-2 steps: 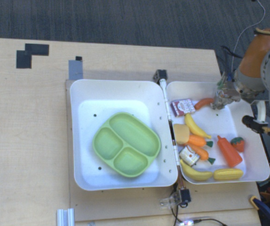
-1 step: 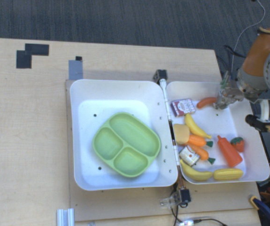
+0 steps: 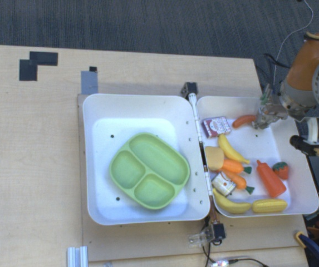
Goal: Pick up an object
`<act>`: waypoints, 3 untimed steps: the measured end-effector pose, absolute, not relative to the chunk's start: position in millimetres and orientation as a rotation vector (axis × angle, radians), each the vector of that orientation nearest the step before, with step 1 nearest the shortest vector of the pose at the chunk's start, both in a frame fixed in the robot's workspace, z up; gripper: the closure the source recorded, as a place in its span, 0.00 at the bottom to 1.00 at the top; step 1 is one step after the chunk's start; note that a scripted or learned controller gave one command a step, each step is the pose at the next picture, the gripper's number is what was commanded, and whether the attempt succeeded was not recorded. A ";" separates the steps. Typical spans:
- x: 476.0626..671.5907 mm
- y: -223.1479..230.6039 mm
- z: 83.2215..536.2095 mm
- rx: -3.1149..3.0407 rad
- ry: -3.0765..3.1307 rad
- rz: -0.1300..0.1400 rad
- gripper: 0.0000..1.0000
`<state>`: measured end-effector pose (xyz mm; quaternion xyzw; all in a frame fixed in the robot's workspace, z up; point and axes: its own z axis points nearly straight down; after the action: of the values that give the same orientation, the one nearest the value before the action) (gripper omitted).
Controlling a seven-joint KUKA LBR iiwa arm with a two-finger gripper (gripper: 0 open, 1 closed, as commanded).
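Pincer (image 3: 261,121) lowered over right bin's (image 3: 301,204) far edge, touching orange sausage-shaped toy (image 3: 244,120) just beside it. Cannot tell whether apart or together. Nearer: bananas (image 3: 230,149), carrots (image 3: 234,167).

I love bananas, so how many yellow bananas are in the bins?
2. One yellow toy banana lies near the middle of the right white bin, beside the orange carrots. The other yellow banana curves along that bin's front edge. More could hide under the pile.
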<state>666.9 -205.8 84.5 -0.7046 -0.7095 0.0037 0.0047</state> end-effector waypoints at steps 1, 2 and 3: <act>666.9 -205.9 84.5 -2.207 -2.223 0.012 1.00; 666.9 -205.9 84.5 -2.207 -2.223 0.012 1.00; 666.9 -205.9 84.5 -2.207 -2.223 0.012 1.00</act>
<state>666.9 -205.9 84.5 -0.7045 -0.7096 0.0039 0.0046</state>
